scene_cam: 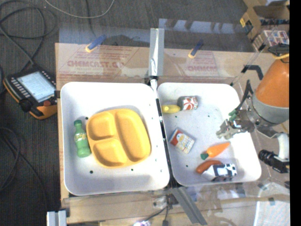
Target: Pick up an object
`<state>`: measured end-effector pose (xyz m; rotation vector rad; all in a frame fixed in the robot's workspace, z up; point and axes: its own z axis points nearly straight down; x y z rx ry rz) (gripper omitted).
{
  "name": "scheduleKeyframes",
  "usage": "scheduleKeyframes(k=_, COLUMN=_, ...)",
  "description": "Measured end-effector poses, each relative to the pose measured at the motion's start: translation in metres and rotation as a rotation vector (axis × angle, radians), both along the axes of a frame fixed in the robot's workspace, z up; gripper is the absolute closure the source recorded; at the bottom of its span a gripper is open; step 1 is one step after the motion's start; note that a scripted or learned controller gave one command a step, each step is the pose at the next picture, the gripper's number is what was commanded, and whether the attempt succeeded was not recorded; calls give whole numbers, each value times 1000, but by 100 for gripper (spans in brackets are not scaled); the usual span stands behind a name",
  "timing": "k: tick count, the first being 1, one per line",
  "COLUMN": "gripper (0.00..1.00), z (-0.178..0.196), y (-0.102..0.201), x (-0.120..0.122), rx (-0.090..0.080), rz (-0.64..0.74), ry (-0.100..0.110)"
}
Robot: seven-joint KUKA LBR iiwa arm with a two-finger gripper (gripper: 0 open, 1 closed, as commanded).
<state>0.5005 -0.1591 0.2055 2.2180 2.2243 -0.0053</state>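
Over on the right bin [244, 95], the gripper [229, 129] is hanging above the bin's right half, just up and right of the toy carrot [216, 150]. Can't tell whether it's spread or closed from this angle tbh, it's just a blurry metal lump, and nothing visible is caught in it. Arm [274, 91] w/ the orange band comes in from the right edge.

Stuff in the right bin: carrot lies tilted, green end to the left, near the bottom right. Right below it is a red-orange piece [207, 166] touching a small dark blue & white thing [225, 172], can't tell what either is exactly. Small red/white packet [182, 141] sits about mid-bin, well apart from the gripper. Up top there's a yellow banana-ish piece [171, 108] just beside a red & white can [188, 103] lying on its side.

Left bin [70, 173] has a big yellow divided tray [118, 136] w/ three compartments, and a green bottle [81, 138] lying just beside the tray's left edge.

Black/orange teach pendant [33, 91] sits on the floor off to the left, cables around it
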Motion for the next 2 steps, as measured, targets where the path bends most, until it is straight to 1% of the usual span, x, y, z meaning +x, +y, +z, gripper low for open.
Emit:
scheduleKeyframes(k=1, gripper=0, z=0, y=0, x=0, rx=-1, rz=0, ry=-1)
scheduleKeyframes(k=2, gripper=0, z=-103, y=-41, x=-15, rx=3, rz=8, ry=-1)
